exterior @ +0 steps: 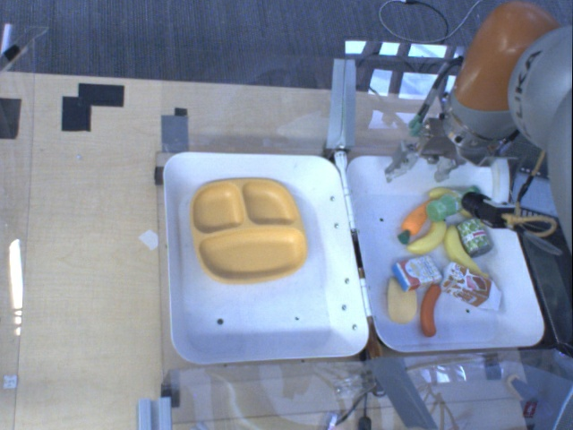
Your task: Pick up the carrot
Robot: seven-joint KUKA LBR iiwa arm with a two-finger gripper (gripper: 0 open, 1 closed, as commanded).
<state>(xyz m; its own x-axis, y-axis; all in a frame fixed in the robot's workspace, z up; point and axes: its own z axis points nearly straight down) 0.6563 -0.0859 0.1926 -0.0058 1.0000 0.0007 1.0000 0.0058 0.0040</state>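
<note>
The grey arm enters from three o'clock, its orange band uppermost. Its hand (407, 161) points toward nine o'clock, fingers parted.

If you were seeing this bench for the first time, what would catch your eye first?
Probably the yellow divided tray, sitting alone in the left bin. Next, the colourful heap of toy food in the right bin, where the orange carrot lies against a banana. The grey arm with its orange band looms over that bin's far corner.

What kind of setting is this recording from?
Most likely a robotics lab bench for pick-and-place trials. A grey-and-orange arm reaches over two white bins; the right bin holds toy food such as a carrot, the left a yellow divided tray. Loose cable lies behind.
</note>
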